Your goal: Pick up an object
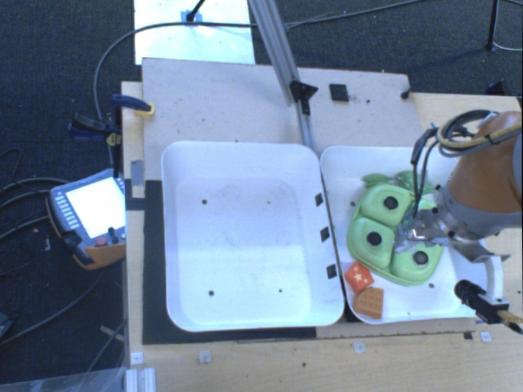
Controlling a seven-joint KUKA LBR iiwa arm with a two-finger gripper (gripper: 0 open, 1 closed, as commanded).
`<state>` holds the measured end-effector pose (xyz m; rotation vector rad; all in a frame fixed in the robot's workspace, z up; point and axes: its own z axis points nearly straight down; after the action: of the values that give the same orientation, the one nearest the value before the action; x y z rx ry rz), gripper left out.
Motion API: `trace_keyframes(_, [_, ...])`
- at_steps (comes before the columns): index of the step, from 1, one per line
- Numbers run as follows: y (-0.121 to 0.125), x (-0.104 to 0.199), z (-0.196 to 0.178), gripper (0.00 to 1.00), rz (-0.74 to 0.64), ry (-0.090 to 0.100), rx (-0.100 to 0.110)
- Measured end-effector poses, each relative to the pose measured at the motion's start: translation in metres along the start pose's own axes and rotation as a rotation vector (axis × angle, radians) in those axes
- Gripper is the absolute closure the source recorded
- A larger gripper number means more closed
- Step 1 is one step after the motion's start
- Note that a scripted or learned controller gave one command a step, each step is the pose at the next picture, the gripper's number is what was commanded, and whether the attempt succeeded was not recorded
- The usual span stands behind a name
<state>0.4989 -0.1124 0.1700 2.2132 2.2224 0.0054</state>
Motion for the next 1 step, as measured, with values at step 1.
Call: trace_keyframes(1, [-0.0008,-0.0039,-0.0439,1.00,0.000,0.000,0.000])
